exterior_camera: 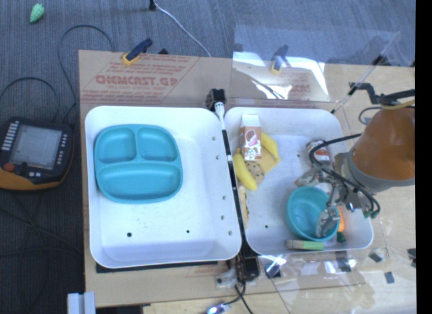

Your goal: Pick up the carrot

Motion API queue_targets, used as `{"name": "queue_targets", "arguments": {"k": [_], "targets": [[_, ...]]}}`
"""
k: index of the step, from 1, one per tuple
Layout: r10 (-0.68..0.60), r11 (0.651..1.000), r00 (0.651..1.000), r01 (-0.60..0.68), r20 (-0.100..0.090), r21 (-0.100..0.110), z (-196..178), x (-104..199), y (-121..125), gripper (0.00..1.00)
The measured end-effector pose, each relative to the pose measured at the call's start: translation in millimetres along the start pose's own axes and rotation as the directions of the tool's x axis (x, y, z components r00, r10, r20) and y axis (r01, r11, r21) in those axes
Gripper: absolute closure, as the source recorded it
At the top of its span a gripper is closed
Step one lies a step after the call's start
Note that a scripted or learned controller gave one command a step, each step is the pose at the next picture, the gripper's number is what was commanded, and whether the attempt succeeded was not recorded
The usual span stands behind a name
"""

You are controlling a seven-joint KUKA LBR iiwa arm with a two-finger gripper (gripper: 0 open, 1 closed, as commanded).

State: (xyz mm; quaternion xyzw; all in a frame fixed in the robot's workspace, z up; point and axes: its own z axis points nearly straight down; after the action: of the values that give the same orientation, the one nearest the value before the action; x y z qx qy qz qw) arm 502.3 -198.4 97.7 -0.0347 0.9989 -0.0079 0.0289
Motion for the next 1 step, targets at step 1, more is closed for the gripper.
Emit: {"name": "queue_targets", "arguments": {"k": [1], "targets": [[-0.061,0.998,0.998,0.061,-0.034,-0.018,6.3,-19.3,67.9,0.0]]}}
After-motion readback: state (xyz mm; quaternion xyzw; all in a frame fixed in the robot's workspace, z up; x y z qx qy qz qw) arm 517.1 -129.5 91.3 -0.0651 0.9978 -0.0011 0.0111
